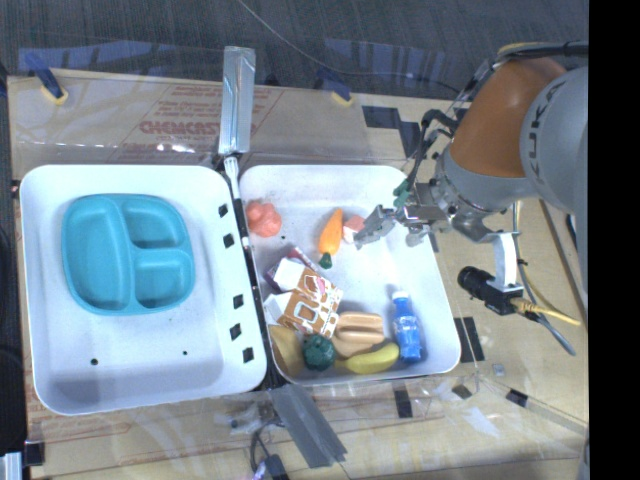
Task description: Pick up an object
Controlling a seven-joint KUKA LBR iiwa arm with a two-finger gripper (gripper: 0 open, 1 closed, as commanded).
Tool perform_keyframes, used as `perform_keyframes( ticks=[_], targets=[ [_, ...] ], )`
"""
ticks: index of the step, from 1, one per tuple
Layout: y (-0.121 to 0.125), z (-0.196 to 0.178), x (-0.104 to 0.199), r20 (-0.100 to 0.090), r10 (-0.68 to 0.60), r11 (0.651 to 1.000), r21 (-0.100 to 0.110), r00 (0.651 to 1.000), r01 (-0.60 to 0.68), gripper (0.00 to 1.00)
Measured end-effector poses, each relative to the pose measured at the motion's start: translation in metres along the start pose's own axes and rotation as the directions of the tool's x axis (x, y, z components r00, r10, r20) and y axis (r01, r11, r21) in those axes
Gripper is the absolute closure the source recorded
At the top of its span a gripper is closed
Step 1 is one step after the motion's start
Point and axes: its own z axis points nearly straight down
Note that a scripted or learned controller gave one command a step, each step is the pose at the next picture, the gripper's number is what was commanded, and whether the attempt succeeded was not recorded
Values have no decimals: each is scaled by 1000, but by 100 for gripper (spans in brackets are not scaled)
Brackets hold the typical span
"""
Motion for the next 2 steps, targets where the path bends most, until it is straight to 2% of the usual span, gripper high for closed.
perform_keyframes(
  ticks=[1, 2],
  targets=[
    [44, 25, -8, 2, -171, 985, -3, 985, 171, 0],
    [69, 136, 52, 2, -35, 999, -4, 999, 35, 0]
  ],
)
